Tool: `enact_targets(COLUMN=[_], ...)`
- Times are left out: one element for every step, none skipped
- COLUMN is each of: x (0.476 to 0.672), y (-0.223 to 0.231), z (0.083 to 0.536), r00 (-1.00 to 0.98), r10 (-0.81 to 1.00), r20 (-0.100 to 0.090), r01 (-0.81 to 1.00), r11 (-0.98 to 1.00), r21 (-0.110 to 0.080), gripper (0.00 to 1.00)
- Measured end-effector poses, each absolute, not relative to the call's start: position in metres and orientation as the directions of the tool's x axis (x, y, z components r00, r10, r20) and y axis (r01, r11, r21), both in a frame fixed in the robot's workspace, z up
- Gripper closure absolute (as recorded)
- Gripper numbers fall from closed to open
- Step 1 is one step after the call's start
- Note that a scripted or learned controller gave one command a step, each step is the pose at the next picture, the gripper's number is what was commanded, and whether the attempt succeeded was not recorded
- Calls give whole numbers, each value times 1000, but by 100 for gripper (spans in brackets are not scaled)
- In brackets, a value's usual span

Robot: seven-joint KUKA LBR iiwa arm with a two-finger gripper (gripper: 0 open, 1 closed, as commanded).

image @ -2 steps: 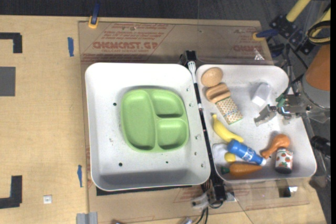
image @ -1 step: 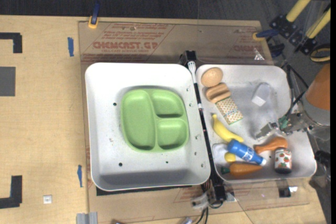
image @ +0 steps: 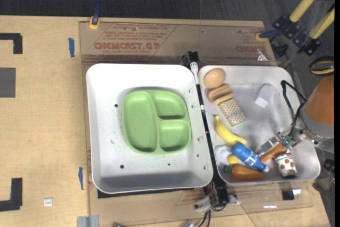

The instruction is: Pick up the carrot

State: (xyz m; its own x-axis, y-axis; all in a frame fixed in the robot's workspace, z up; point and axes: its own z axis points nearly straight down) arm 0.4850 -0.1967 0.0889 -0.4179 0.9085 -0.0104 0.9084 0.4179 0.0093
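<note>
The carrot lies on its side in the right bin, just on the near side of the blue toy and apparently touching it, with its green end pointing left of that toy. The gripper hangs low just right of the blue toy, a little to its far side. We cannot tell how wide it stands, as its tip blurs into an orange shape beside it.

We judge the reach is not yet on target, so we should shift towards the near side of the blue toy before descending. We should close across the carrot's narrow width at mid-body, not along its length. The banana on the far side of the blue toy and the spotted cube to its right crowd the spot, so we should come straight down and lift straight up.
</note>
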Motion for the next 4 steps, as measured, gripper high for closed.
enact_targets(x=[490, 489, 483, 487], y=[-200, -200, -174, -178], z=[102, 101, 89, 102], r00=[-414, -414, -340, -336], r10=[910, 910, 940, 942], r20=[-29, -27, -12, -30], r01=[910, 910, 940, 941], r11=[415, 415, 340, 336], r21=[23, 21, 10, 24], gripper=[100, 0, 0, 100])
